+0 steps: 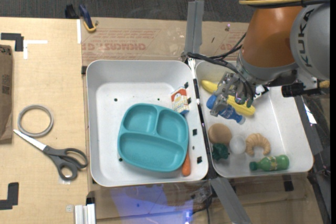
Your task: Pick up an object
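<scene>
Nearest us, beside the green bottle (pixel 269 163), sits the croissant (pixel 257 143). Beyond it our gripper (pixel 231 96) hovers over the blue object (pixel 224 108) and banana (pixel 227 97) (whether it has closed, we cannot tell). We judge we're mid-grasp; next, confirm hold, then lift.

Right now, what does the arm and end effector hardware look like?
Grey arm with black KUKA lettering and a broad orange band above the wrist. Black cables loop beside it, and a yellow one crosses the top. The end effector is small, grey, bare metal.
</scene>
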`<action>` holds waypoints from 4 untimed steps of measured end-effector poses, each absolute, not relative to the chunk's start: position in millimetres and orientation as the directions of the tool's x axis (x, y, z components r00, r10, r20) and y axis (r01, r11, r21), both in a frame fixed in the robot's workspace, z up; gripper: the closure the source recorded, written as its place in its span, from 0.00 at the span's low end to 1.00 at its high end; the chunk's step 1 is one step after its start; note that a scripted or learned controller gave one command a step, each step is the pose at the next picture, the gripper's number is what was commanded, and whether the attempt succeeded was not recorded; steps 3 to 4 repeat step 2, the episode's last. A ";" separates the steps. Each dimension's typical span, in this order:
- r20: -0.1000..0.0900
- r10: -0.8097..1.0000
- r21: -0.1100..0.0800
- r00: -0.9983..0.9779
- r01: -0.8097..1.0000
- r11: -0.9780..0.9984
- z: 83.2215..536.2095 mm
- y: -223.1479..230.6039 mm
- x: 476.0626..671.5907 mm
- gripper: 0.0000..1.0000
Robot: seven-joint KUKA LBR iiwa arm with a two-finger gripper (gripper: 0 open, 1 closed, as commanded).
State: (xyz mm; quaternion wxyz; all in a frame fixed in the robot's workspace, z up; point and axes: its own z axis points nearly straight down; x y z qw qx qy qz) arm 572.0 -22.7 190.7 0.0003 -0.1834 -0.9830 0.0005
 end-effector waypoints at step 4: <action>-0.003 0.724 0.000 -0.690 0.724 0.690 308.3 26.0 534.2 1.00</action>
